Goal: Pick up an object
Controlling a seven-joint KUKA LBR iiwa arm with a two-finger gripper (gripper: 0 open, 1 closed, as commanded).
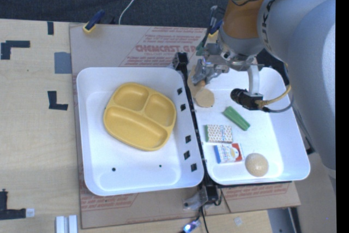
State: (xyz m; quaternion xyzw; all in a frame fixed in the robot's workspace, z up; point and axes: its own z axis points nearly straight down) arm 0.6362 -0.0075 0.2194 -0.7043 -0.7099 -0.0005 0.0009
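Gripper [200,77]: low over the right bin [283,117], at its far left corner; whether its grasp is released or clenched, cannot tell. Tan round disc [204,98]: just beside the gripper, by the bin's left wall. Green block [236,118]: mid-bin, tilted. Patterned packet [218,133]: nearer the front, left side. Red-and-blue box [227,153]: just in front of the packet. Beige ball [256,164]: front edge. Left bin [92,172]: holds a yellow divided plate [140,115], centre to far side.
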